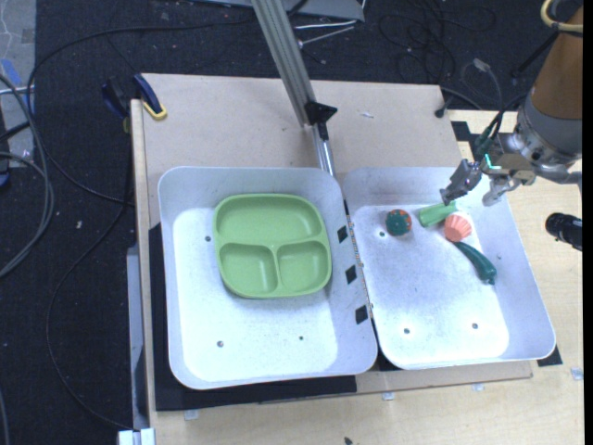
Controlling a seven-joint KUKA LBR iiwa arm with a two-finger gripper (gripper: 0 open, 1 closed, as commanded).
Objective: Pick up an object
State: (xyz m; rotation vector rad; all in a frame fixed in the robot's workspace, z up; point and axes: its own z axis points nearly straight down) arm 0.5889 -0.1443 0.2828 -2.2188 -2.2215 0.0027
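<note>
Your candidates all sit in the right white bin [519,323], bunched in its upper half. The small dark-green ball with a red patch [398,222] lies furthest left, near the divider between the bins. Just right of it is a pale green short bar-shaped piece [433,215], tilted, its right end touching or nearly touching the salmon-pink rounded plastic piece [458,227]. Below and right of the pink piece lies a dark teal curved elongated object [479,259], running diagonally down to the right; its upper end is just beside the pink piece, contact unclear.

Your two-finger gripper [480,184] hangs over the upper right part of that bin, above the pale green bar and pink piece. The fingers [460,183] stand apart, pointed down and left, with nothing between them. None of the objects is lifted; all rest on the bin floor.

The grey arm with the orange band [560,86] comes in from the upper right.

The left white bin [185,341] holds a light green three-compartment plastic tray [273,245], lying flat in the upper middle. Both bins sit on the light wooden bench [232,119]. A grey metal pole [283,44] slants across the bench top toward the gap between the bins. Black cables [65,184] run over the dark floor at left.
</note>
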